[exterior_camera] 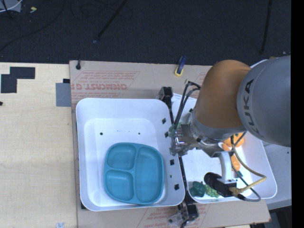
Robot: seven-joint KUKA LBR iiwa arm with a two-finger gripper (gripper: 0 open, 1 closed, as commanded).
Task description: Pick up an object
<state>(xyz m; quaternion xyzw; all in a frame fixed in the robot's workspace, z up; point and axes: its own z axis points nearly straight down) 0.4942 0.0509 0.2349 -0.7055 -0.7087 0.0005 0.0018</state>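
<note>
My gripper (179, 145) hangs low over the left side of the right bin (266, 175), close to the wall shared by the two bins. The arm's orange band and grey body cover most of that bin. A small teal-green object (198, 189) lies at the bin's near edge, in front of the gripper. An orange object (235, 159) shows at the arm's right side, partly hidden by it. A blue divided plate (134, 173) lies flat in the left bin (90, 127), to the left of the gripper.
The bins rest on a cardboard sheet (118, 80) on the pale bench. A blue and yellow clip (180, 66) sits at the cardboard's far edge. The dividing wall between the bins carries black clamps (166, 93).
</note>
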